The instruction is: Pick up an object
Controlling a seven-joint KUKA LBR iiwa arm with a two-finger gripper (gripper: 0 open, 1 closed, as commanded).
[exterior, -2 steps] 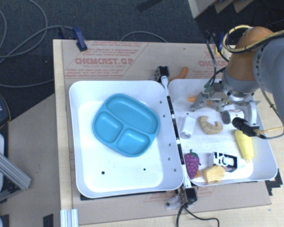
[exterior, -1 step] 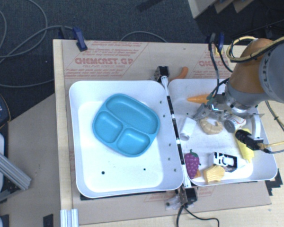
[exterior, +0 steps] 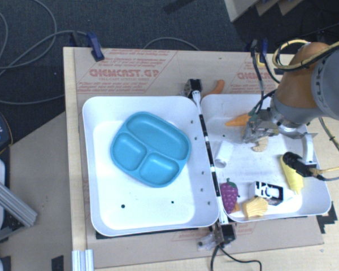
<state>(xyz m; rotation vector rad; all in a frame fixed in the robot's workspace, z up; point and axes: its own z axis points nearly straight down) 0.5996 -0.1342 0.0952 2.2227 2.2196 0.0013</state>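
The right white bin [exterior: 237,168] holds several small items: an orange carrot-like piece [exterior: 237,121], a tan piece [exterior: 261,145], a yellow banana-like item [exterior: 292,174], a purple grape bunch [exterior: 229,195], a tan wedge [exterior: 254,208] and a black-and-white item [exterior: 269,191]. My gripper [exterior: 255,132] reaches down from the right into the back of this bin, right above the tan piece and just right of the orange piece. The fingertips are hard to make out against the bin floor.
The left white bin [exterior: 101,196] carries a blue divided plate [exterior: 151,148]. An orange item [exterior: 217,87] lies on the cardboard behind the bins. Black clips [exterior: 192,87] sit along the seam between bins. Cables trail from the arm at the right.
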